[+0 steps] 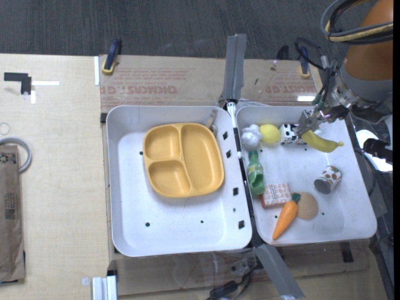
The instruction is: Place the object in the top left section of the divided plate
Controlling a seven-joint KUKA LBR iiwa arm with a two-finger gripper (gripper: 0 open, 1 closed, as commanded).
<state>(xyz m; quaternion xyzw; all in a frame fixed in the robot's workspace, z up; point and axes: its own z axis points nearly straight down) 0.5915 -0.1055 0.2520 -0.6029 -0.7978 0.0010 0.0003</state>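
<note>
A yellow divided plate [183, 160] lies in the left bin [115, 186], its top left section [161, 144] bare. My gripper [307, 125] hangs low at the back of the right bin [350, 220], right over the left end of a yellow banana [324, 143] and beside a black-and-white spotted toy [288, 134]. Whether anything is held is hidden by the wrist.
The right bin also holds a yellow lemon [269, 134], a silvery crumpled ball [250, 137], a green bottle [255, 170], a small red box [275, 194], a carrot [285, 217], a tan disc [307, 207] and a small can [327, 179]. A grey divider [235, 74] runs between the bins.
</note>
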